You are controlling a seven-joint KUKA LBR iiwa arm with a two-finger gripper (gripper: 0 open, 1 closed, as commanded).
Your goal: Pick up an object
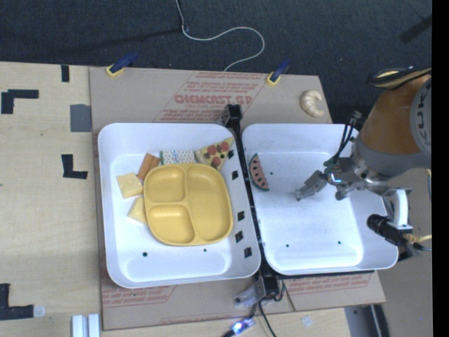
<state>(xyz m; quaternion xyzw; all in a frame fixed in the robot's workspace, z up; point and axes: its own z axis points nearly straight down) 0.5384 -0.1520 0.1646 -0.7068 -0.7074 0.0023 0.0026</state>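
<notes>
A watermelon slice toy lies at the left side of the right bin, close to the divider. My gripper hangs over the right half of that bin, its fingers spread open with nothing between them, well to the right of the slice. In the left bin a yellow divided plate lies with a pizza slice toy, a brown cracker and pale cheese pieces around its upper and left edges.
The arm's grey and orange body stands at the right edge of the right bin. A beige toy lies on the cardboard behind the bins. A black clip bar sits at the top of the divider.
</notes>
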